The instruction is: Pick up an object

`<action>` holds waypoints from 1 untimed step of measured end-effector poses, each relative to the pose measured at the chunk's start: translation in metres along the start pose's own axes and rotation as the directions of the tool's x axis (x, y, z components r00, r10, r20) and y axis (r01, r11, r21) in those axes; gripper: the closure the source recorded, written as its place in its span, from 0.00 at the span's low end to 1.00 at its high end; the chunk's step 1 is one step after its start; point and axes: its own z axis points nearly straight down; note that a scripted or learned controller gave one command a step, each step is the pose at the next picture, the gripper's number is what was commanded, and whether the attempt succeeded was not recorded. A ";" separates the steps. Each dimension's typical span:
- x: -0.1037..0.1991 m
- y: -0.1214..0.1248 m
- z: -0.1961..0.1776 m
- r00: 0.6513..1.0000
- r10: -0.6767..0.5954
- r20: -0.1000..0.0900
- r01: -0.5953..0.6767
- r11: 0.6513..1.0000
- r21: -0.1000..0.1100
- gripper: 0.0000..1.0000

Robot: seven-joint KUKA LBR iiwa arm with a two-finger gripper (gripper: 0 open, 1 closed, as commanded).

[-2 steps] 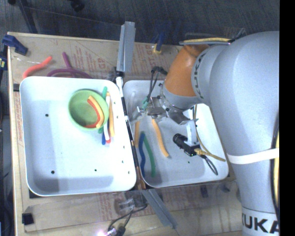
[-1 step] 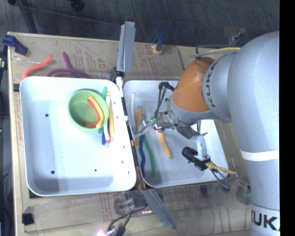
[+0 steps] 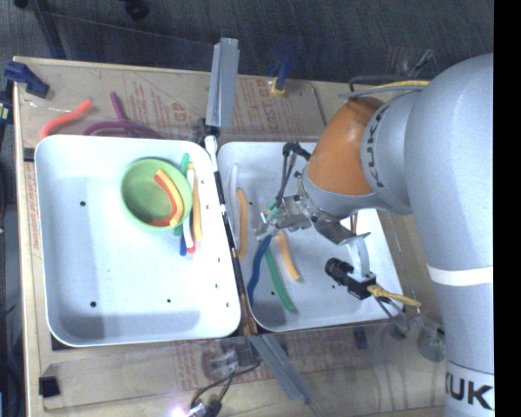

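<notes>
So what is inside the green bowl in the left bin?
The green bowl holds curved sticks, red and yellow, along its right side. Whatever lies beneath them is covered.

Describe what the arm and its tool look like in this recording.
The arm is bulky, rounded and light grey, with an orange band above the wrist and black KUKA lettering near the base. A thin white stripe crosses the lower link. Thin dark cables run beside the wrist. The tool is small, metallic grey.
</notes>
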 end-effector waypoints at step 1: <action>-0.010 0.065 -0.089 0.981 -0.193 -0.001 0.193 0.981 0.006 1.00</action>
